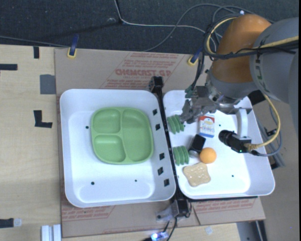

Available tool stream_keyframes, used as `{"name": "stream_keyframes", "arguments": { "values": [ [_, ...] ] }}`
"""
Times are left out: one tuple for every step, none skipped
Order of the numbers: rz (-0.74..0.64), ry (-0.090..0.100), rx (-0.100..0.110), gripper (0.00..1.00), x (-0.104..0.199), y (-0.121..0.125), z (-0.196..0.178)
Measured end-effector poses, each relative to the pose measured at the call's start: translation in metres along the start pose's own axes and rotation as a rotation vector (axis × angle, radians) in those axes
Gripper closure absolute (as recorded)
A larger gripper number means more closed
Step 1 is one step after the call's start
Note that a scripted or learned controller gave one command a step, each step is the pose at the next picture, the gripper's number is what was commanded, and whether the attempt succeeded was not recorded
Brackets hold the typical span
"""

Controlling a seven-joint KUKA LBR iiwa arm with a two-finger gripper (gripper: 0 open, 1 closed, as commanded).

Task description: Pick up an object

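My gripper hangs low over the back left part of the right bin, just above and right of a green ridged piece. A small white and blue carton with a red top lies right beside the gripper. A black block sits under it, with an orange ball to its right. A second green ridged piece and a tan toast slice lie nearer the front. Nothing shows between the fingers.
The left bin holds a green divided plate. A black divider with clips runs between the bins. Cables and a black fitting hang from the arm over the right bin's right side.
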State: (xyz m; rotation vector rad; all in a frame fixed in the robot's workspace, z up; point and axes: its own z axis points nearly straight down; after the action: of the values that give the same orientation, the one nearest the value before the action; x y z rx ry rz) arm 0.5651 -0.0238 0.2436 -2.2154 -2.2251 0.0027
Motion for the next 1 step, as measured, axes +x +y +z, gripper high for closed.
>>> {"name": "stream_keyframes", "arguments": {
  "values": [
    [-0.001,0.001,0.000,1.00,0.0458,-0.0033,0.0005]
  ]
}}
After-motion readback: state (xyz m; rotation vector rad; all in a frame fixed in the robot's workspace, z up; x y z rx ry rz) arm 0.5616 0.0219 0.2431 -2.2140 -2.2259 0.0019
